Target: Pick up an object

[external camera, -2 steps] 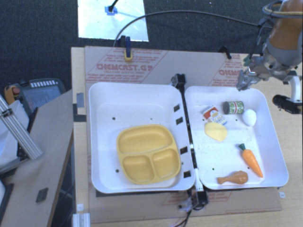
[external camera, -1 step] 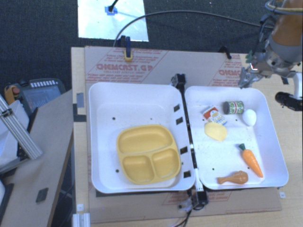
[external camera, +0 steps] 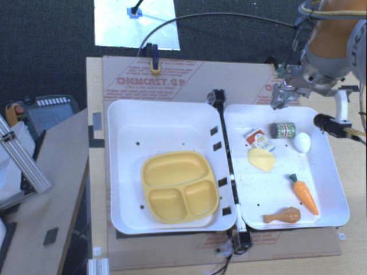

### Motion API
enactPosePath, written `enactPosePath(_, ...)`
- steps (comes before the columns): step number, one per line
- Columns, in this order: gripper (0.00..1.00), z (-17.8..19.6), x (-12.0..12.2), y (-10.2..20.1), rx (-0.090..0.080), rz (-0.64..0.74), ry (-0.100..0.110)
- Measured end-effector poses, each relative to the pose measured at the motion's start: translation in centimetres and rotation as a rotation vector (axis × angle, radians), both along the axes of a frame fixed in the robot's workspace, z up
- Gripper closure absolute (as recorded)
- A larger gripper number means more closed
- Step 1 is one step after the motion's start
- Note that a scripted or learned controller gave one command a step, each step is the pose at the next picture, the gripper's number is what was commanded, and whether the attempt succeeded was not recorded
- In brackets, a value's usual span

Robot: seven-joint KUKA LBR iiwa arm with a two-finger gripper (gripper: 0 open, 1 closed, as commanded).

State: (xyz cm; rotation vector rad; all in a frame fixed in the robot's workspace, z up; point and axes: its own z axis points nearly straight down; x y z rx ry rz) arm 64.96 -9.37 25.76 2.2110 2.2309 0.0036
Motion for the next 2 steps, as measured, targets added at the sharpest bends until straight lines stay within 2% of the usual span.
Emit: enactPosePath(2,1.00,-0.4,-1.2,10.1,0.000,0.000,0.001)
